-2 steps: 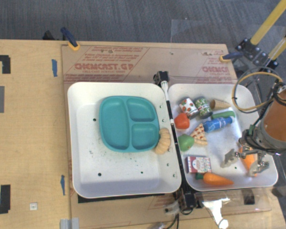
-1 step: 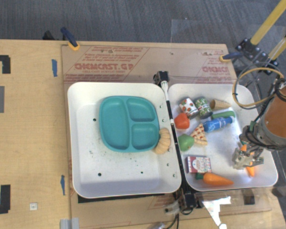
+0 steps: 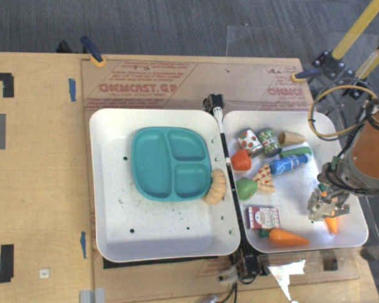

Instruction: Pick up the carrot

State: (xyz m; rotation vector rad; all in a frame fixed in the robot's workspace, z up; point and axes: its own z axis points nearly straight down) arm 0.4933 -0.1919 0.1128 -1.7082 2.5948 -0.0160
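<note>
Carrot (image 3: 288,237) lies near the right bin's front wall; claw (image 3: 325,208) spread unclear, touching a small orange piece (image 3: 331,224).

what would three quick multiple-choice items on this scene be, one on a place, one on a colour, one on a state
1. Where does the carrot lie?
A. front of the right bin
B. on the plate
C. outside both bins

2. What colour is the divided plate?
A. red
B. teal
C. yellow

3. How does the croissant sit?
A. inside a plate compartment
B. against the plate's edge in the left bin
C. in the right bin

Answers:
1 A, it lies just below the small carton.
2 B, it is plainly teal.
3 B, it touches the plate's right corner.
</note>
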